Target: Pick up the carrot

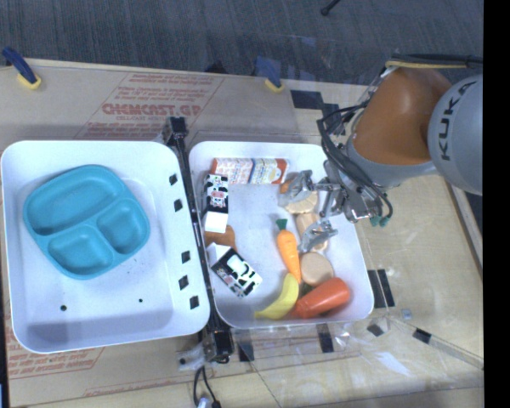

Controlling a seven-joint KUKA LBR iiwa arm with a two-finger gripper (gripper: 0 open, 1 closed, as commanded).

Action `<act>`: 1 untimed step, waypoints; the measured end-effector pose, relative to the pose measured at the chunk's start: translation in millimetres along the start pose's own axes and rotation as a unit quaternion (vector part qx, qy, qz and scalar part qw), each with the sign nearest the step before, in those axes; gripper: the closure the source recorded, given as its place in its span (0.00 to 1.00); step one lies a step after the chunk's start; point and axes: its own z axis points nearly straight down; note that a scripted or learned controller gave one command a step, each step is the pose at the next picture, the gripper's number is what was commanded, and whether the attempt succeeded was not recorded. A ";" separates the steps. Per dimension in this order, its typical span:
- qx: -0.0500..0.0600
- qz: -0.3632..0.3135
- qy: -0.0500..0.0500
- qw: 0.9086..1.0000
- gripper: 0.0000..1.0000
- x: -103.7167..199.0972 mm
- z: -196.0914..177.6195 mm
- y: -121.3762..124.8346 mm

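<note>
The carrot (288,252), orange with a small green top, lies lengthwise in the right bin (263,215), right of the middle. My gripper (308,208) reaches in from the right, just above and right of the carrot's green end. It is open, with one finger near a beige food piece (302,201) and the other finger (320,232) close beside the carrot's upper right. Nothing orange sits between the fingers. The carrot rests on the bin floor.
Below the carrot lie a banana (278,300), a red vegetable (325,296) and a beige round piece (316,269). Cartons (248,170) line the bin's far wall, and black-and-white boxes (236,274) lie to the left. A blue divided plate (85,219) sits in the left bin.
</note>
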 end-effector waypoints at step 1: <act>0.002 -0.034 -0.004 0.999 0.00 10.3 84.3 46.0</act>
